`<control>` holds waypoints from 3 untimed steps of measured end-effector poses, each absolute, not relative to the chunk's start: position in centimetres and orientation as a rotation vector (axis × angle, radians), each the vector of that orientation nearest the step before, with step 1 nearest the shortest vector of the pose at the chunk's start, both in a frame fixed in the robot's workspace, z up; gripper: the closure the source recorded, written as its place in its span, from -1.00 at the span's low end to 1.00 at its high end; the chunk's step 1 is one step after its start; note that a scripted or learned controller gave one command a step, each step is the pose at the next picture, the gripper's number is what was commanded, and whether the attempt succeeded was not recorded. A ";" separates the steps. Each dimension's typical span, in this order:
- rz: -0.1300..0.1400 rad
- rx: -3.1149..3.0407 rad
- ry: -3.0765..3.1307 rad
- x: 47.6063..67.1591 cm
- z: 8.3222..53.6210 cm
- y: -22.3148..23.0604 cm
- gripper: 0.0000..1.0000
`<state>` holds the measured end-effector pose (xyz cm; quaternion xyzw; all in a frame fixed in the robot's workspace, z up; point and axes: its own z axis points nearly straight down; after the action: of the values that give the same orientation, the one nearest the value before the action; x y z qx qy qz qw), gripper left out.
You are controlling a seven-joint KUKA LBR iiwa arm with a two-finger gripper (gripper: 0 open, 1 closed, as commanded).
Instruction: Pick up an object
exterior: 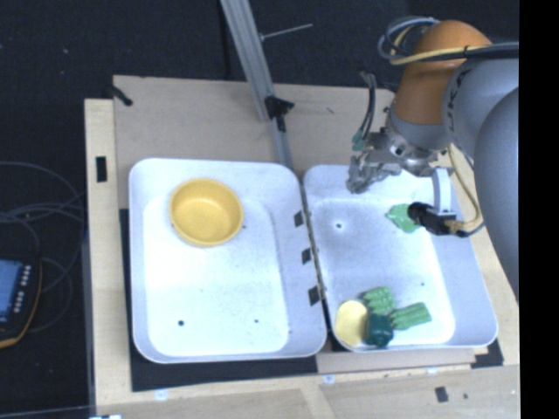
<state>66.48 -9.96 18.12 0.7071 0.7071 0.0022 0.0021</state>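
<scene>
Green toy pieces (395,310) and a small yellow disc (351,320) crowd the near edge of the right bin (454,278). Another green piece (403,216) lies by its right edge. At its far edge hangs the gripper (362,178); whether its jaws are apart I cannot tell. Across in the left bin (148,278), a yellow bowl (206,211) sits toward the far-left corner.

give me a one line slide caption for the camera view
Grey KUKA arm's gripper hovers over the right white bin holding green and yellow objects; a round yellow bowl sits in the left white bin.
</scene>
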 end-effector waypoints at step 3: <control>0.000 2.219 2.224 63.7 22.8 -5.9 1.00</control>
<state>63.74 -5.90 22.83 0.7064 0.7078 0.0001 0.0001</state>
